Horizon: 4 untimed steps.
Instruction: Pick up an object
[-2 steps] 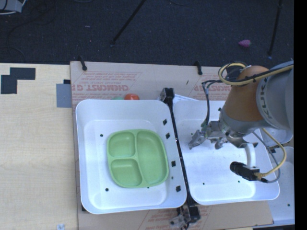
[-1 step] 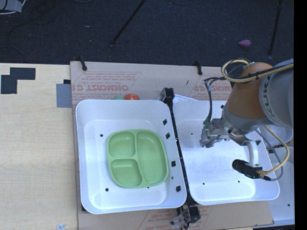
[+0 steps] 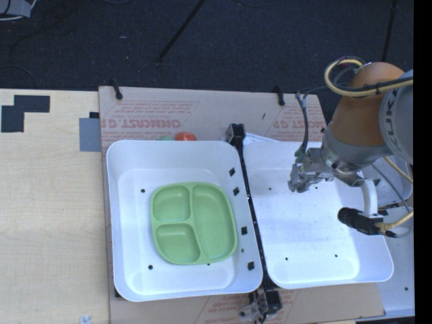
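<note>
Two shallow white plastic bins sit side by side on a cardboard-lined bench. The left bin holds a pale green three-compartment plastic tray, lying flat near the bin's middle, slightly toward the right wall. This tray is the one clear candidate for the pick.

The right bin shows bare floor where it is visible. The grey arm with its orange band reaches in from the right, and its two-finger gripper hangs over the far left part of the right bin, near the divider but well apart from the tray. At this size the tool's state cannot be told, and nothing can be seen held in it.

A small orange-red object lies outside, just beyond the left bin's far rim, on the cardboard, with a bit of green beside it.

Risks, as judgement:
- The gripper stands over the bin that has no visible object; a descent here would likely close on nothing.
- The tray is broad, low and flat. A top-down pinch may only catch a rim or a compartment ridge, and smooth plastic could slip or tip out.
- Crossing to the left bin, the tool could clip the raised black divider clamps between bins.
</note>
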Available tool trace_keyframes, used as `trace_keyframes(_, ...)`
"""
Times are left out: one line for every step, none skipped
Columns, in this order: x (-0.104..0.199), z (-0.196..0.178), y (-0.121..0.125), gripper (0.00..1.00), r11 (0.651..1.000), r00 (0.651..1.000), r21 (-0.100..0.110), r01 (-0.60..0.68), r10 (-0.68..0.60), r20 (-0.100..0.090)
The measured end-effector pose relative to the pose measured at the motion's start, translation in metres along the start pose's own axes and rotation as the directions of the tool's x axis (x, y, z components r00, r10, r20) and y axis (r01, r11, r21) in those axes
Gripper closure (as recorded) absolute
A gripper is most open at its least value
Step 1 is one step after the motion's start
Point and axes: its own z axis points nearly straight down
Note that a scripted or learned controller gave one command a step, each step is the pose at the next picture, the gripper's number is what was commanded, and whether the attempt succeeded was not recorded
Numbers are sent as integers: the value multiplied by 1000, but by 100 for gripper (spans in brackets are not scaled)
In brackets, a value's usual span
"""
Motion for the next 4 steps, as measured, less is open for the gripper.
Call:
trace_keyframes(-1,-53,1,100,1000,1000,0,0,0,0)
trace_keyframes(49,-39,5,100,1000,1000,8,3,-3,-2)
trace_keyframes(104,-47,7,100,1000,1000,5,4,-4,-2)
trace_keyframes(161,-35,15,100,1000,1000,7,4,-4,-2)
